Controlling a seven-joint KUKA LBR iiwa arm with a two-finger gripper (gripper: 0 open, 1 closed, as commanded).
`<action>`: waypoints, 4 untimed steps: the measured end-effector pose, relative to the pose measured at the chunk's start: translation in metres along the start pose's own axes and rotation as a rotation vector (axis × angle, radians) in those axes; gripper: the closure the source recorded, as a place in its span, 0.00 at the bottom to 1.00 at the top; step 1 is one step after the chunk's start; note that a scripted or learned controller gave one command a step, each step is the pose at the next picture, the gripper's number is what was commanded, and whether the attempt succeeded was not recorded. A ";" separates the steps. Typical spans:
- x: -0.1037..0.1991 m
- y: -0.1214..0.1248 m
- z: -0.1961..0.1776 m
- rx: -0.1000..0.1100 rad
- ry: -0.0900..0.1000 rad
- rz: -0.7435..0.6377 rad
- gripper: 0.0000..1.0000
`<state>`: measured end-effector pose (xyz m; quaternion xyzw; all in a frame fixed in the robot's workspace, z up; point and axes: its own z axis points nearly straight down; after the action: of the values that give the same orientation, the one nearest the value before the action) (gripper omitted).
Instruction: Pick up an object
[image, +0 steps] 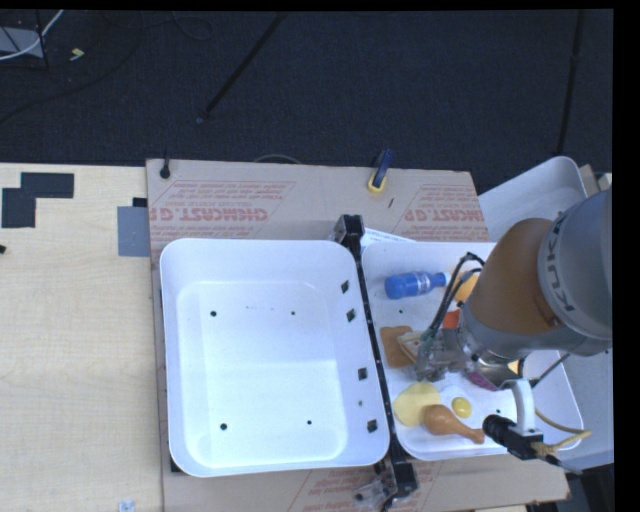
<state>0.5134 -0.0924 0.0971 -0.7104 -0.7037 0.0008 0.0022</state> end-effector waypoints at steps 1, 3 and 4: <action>-0.001 0.000 -0.009 0.002 0.001 0.006 1.00; 0.020 0.091 -0.096 -0.016 -0.003 -0.014 1.00; -0.034 0.106 -0.076 -0.003 -0.004 -0.006 1.00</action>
<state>0.6193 -0.1273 0.1726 -0.7083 -0.7059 0.0014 -0.0003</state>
